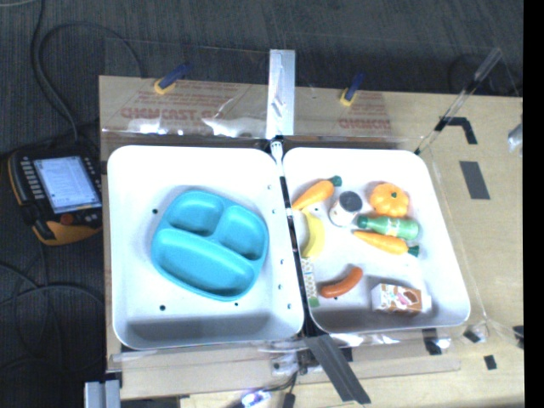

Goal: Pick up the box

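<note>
The box point(399, 298) is a small carton with red and white print, lying flat near the front right corner of the right bin point(442, 236). Around it in that bin lie a sausage point(338, 283), a banana point(312, 235), two carrots point(312, 194) point(382, 243), a green bottle point(389, 226), a small orange pumpkin point(388, 199) and a round dark-topped piece point(347, 204). The box touches none of them.
The left bin point(136, 313) holds a blue three-compartment tray point(212, 242). A teach pendant point(58, 189) lies on the floor at the left. Clear plastic sheeting with clips is taped along the bench's back edge point(255, 113).
</note>
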`<state>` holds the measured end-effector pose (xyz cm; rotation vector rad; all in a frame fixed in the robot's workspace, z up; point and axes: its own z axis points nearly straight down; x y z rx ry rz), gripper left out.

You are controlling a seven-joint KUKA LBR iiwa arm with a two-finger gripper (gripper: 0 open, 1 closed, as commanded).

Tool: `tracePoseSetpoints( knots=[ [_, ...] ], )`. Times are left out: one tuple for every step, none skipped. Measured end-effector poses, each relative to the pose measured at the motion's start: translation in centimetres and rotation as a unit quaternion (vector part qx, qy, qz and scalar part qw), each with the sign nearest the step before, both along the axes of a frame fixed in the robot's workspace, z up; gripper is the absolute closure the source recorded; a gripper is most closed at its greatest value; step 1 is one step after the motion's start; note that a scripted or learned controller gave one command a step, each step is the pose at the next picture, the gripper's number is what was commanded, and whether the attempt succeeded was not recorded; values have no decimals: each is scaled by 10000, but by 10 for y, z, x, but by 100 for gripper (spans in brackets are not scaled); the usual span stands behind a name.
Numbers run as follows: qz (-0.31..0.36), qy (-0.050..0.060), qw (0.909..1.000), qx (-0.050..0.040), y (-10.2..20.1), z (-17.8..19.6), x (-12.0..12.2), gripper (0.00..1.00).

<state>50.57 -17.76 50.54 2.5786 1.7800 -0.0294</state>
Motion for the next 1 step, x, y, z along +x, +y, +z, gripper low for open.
tracePoseSetpoints(
  knots=[
    [-3, 4, 10000, -14, 0, 9, 1, 100]
  ],
)
